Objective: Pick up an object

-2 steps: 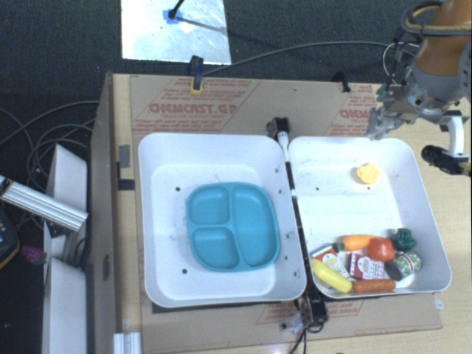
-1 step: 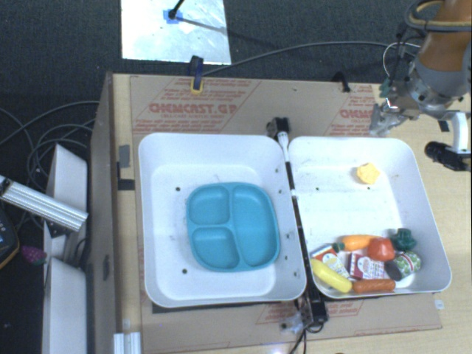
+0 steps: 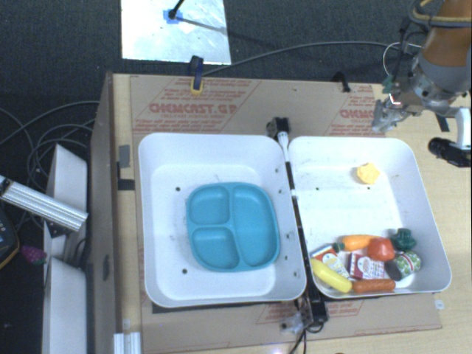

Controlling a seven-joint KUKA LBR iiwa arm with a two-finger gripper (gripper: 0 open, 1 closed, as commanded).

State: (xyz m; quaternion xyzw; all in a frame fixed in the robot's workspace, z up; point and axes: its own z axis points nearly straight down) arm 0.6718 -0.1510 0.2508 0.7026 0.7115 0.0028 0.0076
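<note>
The right bin (image 3: 413, 198) holds a small yellow piece (image 3: 368, 173) near its far side. Along its near edge lies a cluster of toy foods: a yellow banana (image 3: 329, 274), an orange carrot (image 3: 357, 241), a red tomato (image 3: 380, 248), a red-and-white packet (image 3: 363, 265), a dark green piece (image 3: 403, 239) and an orange sausage shape (image 3: 373, 286). My gripper (image 3: 386, 115) hangs beyond the right bin's far right corner, above the bench, away from all the objects. Nothing shows between its fingers.
The left bin (image 3: 162, 198) holds a blue divided plate (image 3: 233, 224). A black clamp (image 3: 279, 127) sits at the far end of the divider between the bins. Cables and a metal rail (image 3: 44, 202) lie off the bench to the left.
</note>
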